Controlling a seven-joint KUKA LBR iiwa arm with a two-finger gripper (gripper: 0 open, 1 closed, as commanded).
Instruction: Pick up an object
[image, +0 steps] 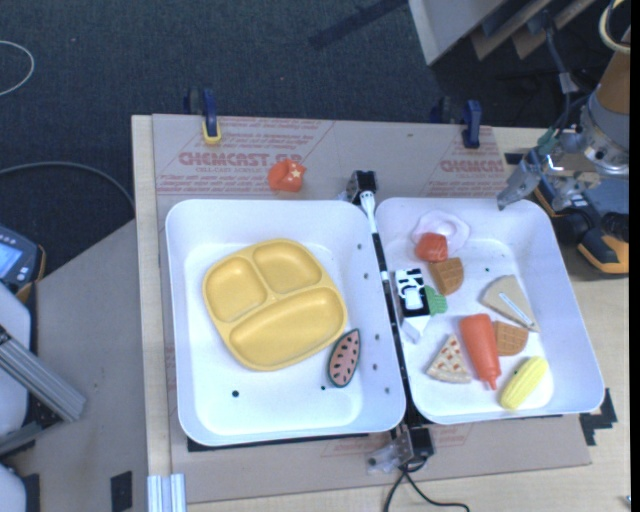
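My gripper (532, 203) hangs over the far right corner of the right bin (570, 300), open, with nothing between its fingers. Several toy foods lie in that bin: a red tomato (432, 246) on a pale pink piece, a brown cookie (447, 275), a sandwich wedge (507, 298), a red carrot-like stick (480, 346), a pizza slice (450, 360), a waffle piece (511, 338) and a yellow corn cob (523, 382). The tomato is the closest to the gripper, down and to its left.
The left bin (190, 330) holds a yellow divided plate (275, 300) and a watermelon slice (344, 358). A black-and-white card (410, 291) lies by the divider. An orange toy (286, 176) sits on the board behind the bins, and blue clamps (209, 108) stand at the far edge.
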